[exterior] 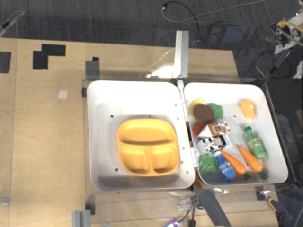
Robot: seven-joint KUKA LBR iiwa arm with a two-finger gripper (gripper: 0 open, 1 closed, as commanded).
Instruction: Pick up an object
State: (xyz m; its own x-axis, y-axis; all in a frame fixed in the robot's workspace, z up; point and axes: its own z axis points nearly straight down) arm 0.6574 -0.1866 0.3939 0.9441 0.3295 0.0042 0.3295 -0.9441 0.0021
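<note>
The right bin (pixel 265 100) holds several small toy foods. A brown round piece (pixel 203 112) lies at its upper left, with a yellow piece (pixel 197 103) behind it and a green piece (pixel 216 109) beside it. A white printed carton (pixel 214 136) sits near the middle, partly over a red piece (pixel 197 128). Two orange carrots (pixel 233 161) (pixel 250 159) lie at the front, next to a blue bottle (pixel 225 167) and a green leafy piece (pixel 207 164). A green bottle (pixel 255 144) lies at the right and an orange-yellow piece (pixel 247 108) at the upper right.
The left bin (pixel 102 108) holds a yellow divided tray (pixel 148 145) near its front middle. A metal post (pixel 182 51) stands behind the seam between the bins. Cables and hardware (pixel 287 32) lie on the dark floor at the upper right.
</note>
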